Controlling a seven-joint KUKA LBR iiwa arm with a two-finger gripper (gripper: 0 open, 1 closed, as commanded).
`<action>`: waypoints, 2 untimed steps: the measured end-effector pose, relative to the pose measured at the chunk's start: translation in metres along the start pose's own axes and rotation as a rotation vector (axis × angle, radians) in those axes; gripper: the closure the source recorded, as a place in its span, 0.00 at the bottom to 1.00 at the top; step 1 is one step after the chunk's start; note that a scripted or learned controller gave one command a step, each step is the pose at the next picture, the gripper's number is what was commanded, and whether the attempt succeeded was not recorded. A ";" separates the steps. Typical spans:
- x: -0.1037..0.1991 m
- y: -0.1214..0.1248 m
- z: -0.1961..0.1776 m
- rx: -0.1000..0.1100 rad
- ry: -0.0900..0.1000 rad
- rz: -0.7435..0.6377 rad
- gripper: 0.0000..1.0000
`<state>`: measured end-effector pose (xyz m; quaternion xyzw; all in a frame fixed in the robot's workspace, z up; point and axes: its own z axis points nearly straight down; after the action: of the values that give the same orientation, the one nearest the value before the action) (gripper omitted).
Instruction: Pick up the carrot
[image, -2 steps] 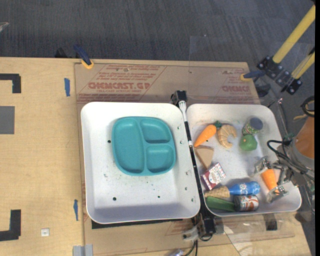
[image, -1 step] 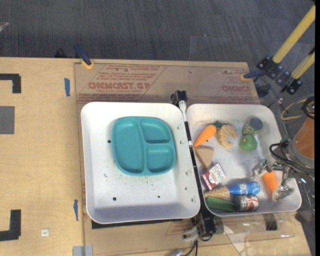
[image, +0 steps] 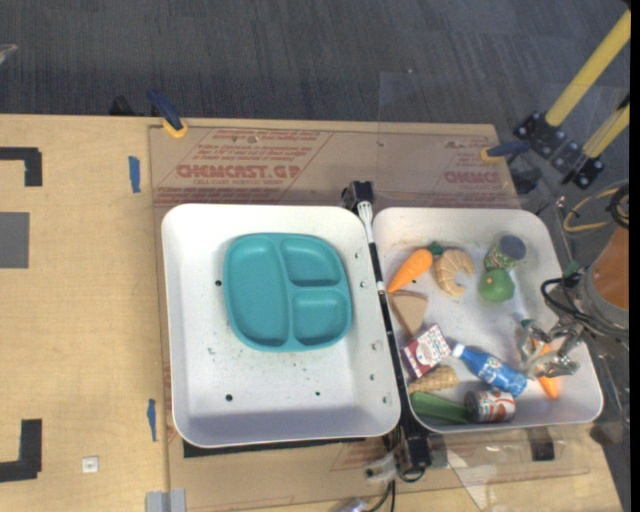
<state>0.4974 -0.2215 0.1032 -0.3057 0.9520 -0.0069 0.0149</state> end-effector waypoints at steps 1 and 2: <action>0.000 0.001 0.001 -0.002 0.001 0.000 0.00; 0.005 0.003 0.014 -0.015 0.019 0.237 0.00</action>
<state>0.4921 -0.2225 0.0895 -0.1910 0.9816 -0.0009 0.0046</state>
